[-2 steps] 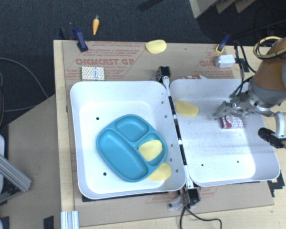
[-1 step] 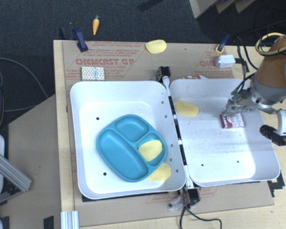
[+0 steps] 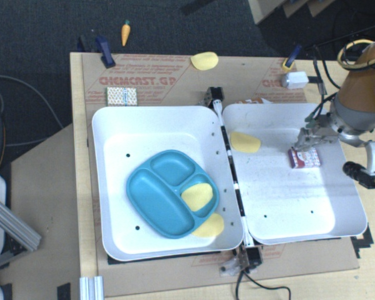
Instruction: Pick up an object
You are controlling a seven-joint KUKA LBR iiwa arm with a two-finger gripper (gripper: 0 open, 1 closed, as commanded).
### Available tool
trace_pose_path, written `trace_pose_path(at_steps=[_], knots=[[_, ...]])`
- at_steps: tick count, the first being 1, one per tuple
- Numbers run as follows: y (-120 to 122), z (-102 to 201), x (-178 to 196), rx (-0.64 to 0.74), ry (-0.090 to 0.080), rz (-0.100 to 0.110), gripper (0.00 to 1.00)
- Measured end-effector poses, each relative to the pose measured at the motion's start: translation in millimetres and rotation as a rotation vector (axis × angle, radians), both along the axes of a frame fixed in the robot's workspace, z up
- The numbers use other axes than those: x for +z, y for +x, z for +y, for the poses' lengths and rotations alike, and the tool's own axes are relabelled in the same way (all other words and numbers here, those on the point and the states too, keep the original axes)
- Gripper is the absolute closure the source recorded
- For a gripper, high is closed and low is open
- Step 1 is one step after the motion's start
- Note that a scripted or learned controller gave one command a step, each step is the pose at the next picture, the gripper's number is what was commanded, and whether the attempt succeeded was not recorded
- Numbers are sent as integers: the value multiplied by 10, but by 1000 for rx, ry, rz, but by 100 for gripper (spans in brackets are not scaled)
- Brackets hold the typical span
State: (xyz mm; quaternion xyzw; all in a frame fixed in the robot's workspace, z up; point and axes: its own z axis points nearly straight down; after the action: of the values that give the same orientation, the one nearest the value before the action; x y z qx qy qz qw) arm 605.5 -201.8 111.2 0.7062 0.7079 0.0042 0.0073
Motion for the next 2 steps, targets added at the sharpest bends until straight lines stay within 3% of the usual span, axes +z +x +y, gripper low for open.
trace_pose_path(at_steps=[1,2], knots=[[-389,-184,217,-3,4,18,100],[-288,-99,612,-2,3,13,100]])
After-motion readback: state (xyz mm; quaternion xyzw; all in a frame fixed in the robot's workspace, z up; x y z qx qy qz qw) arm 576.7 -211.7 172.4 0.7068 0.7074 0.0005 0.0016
